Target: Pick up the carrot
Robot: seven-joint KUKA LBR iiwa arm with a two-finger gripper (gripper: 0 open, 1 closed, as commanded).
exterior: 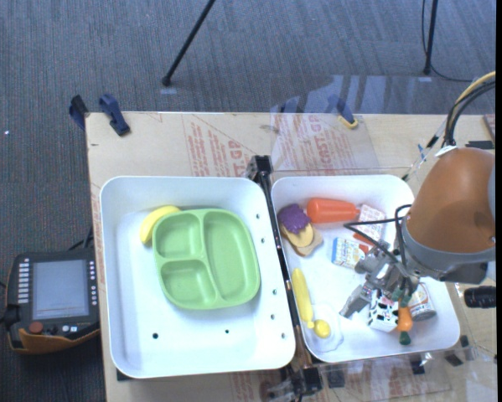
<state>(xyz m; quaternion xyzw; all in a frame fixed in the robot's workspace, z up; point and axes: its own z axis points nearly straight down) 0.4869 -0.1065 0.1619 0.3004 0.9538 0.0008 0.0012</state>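
Red print across the cardboard sheet (234,145) covering the tabletop, too faint and skewed to read; small cartons' labels (349,249) likewise illegible.

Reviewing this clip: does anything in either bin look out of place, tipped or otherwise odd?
One thing: the banana in the left bin is half tucked under the green divided plate's rim rather than lying in a compartment. In the right bin, the carrot lies flat near the far wall while the tool is over the near-corner clutter.
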